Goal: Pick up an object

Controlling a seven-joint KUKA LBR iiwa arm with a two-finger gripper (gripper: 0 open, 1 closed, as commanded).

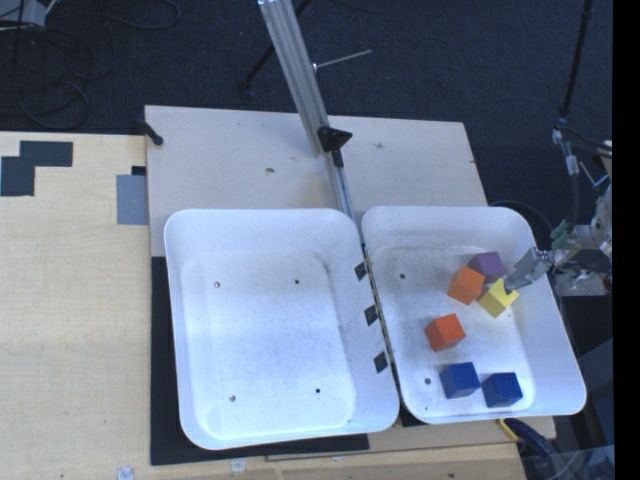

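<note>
We see the grey two-finger gripper (522, 273) reaching in over the right white plastic bin (560, 368), its tip touching the small yellow cube (495, 298); how wide it stands, we cannot tell. That cube looks light, rigid and flat-sided, so opposite faces should suit a grasp. An orange cube (466, 285) and purple cube (488, 264) crowd just beyond it, and the bin wall lies close behind.
</note>
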